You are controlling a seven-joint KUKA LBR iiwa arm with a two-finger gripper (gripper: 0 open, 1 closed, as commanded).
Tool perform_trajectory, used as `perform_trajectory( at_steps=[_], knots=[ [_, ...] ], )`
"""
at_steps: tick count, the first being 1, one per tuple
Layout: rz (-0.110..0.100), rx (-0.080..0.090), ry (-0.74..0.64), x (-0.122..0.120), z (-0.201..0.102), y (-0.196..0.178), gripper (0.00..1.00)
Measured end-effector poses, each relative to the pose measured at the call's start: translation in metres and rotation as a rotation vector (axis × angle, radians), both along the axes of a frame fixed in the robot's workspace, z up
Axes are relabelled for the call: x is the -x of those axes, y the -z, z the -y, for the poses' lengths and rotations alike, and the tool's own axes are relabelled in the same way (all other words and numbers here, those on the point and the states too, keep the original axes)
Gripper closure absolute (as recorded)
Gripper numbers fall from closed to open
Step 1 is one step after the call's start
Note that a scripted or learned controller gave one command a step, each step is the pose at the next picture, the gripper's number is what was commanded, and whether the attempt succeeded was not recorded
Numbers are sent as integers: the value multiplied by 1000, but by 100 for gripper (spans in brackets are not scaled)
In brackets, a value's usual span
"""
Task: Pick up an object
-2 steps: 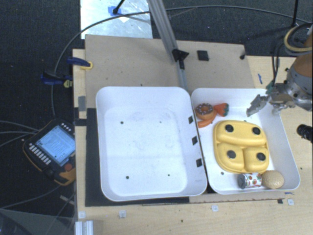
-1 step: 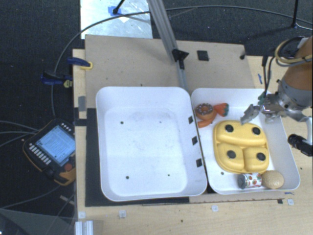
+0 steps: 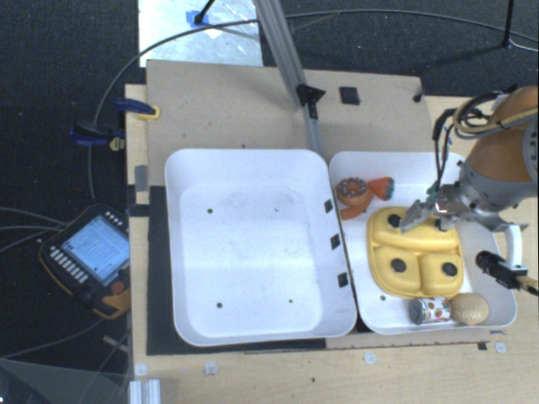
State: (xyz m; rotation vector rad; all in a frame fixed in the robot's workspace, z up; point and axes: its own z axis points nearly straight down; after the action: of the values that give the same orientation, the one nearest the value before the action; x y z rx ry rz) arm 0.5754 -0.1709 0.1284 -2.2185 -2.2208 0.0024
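Note:
The right bin (image 3: 364, 316) holds a large yellow moulded toy (image 3: 415, 255) with dark holes. At the bin's far left corner lie a sprinkled doughnut (image 3: 353, 191) and an orange carrot-like piece (image 3: 381, 188). Along the near edge sit a small patterned can (image 3: 429, 311) and a tan round object (image 3: 470, 308). My gripper (image 3: 418, 216) hangs from the arm at the right and sits over the far edge of the yellow toy, its tips at or just above the toy's top. Nothing shows between its fingers.
The left bin (image 3: 187, 175) is beside the right one, with black clips (image 3: 335, 241) on the shared wall. A slanted metal pole (image 3: 286, 49) stands behind the bins. A teach pendant (image 3: 88, 255) lies left of the bench. Cables loop above the wrist (image 3: 459, 120).

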Motion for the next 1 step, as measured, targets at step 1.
perform_trajectory(
  at_steps=[1],
  knots=[
    [6,1,0,-2,1,-14,100]
  ],
)
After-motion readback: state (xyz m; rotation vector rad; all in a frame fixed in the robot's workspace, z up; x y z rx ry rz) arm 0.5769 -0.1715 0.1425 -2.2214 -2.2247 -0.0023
